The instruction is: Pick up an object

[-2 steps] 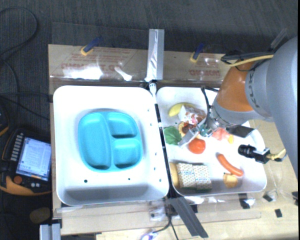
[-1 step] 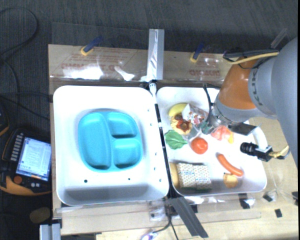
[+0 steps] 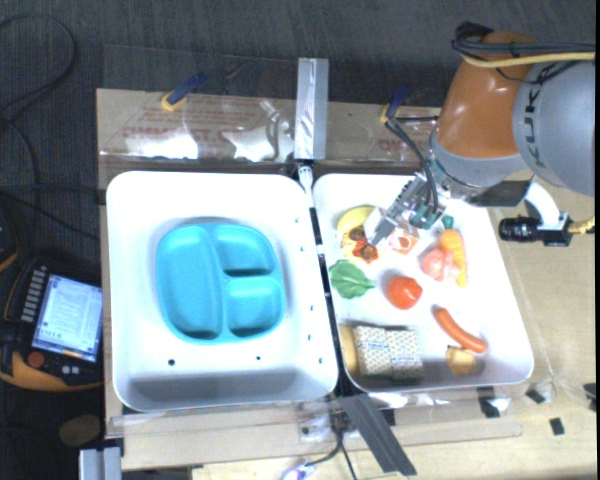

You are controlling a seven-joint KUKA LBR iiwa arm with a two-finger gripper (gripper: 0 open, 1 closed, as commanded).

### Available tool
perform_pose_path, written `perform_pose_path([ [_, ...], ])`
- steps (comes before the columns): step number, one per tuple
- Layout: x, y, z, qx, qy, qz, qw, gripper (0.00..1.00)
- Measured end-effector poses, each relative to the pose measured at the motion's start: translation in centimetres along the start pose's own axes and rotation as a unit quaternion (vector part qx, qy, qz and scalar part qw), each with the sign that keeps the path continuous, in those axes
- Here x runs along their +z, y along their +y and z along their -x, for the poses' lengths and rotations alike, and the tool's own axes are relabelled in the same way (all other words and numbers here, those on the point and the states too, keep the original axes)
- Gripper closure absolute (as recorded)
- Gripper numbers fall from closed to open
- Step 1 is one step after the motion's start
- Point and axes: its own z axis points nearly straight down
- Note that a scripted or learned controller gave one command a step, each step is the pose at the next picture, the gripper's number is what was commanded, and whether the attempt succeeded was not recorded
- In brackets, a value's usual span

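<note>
Over the right bin (image 3: 510, 298), the gripper (image 3: 382, 230) is hovering, its grip state impossible to tell, and should be descending squarely onto the yellow banana (image 3: 354, 217).

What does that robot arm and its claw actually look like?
The arm is bulky and rounded, grey with a broad orange band above the wrist and dark lettering on the grey shell. Black cables loop along its top. The claw is small, metallic and slender.
</note>
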Motion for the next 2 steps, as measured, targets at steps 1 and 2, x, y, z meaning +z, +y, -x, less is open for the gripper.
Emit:
perform_pose_path([
  [1,-2.1,-6.2,-2.2,-0.039,0.001,0.000,0.9992,1.00],
  [2,1.4,-7.9,-2.5,-0.034,0.001,0.000,0.9994,1.00],
])
